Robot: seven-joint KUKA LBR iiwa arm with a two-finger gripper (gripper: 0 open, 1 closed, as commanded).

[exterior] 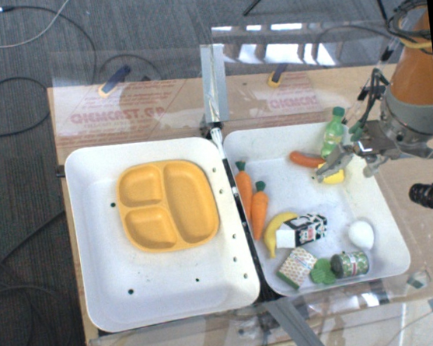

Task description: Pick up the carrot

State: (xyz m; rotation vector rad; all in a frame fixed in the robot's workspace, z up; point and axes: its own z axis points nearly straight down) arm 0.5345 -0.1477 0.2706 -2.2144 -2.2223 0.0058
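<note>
Not much to read here, honestly. The only real lettering is on the brown cardboard sheet (108, 119) lying under the bins, along the upper part of the frame: a faded reddish stamp runs across it above the left bin, something like "CHEMCAST", but it's washed out and I wouldn't swear to the letters. A similar faded stamp (290, 101) sits on the cardboard above the right bin, too faint to make out. The little black-and-white carton (303, 231) in the lower middle of the right bin has print on its side, but it's too small to read. Same for the small packet (296, 266) just below it.
</note>
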